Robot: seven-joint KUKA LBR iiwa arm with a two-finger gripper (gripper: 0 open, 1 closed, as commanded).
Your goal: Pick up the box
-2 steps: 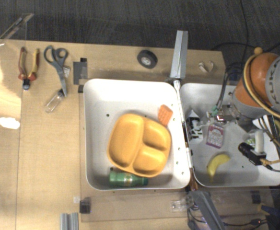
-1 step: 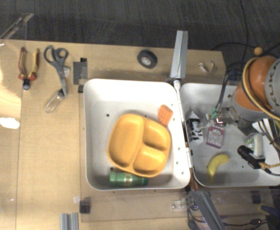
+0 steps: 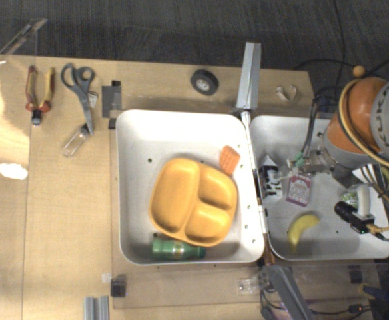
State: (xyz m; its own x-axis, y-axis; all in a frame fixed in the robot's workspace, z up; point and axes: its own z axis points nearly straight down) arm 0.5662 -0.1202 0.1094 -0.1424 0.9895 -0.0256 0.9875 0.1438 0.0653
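Box: your small pink box (image 3: pixel 299 190) lay in the right bin (image 3: pixel 328 249), just below-left of the gripper (image 3: pixel 306 163).
Room: the banana (image 3: pixel 301 228) was near, below it.
Gripper: grip state you could not tell.

The box (image 3: pixel 299 190) is small, flat and pinkish-purple with a pale printed face. It lies flat in the right bin (image 3: pixel 328 249), left of the middle, slightly turned, just far of the banana (image 3: pixel 301 227) and apart from it.

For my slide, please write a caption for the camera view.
KUKA arm over the right bin, near a small box and banana; yellow tray in left bin.
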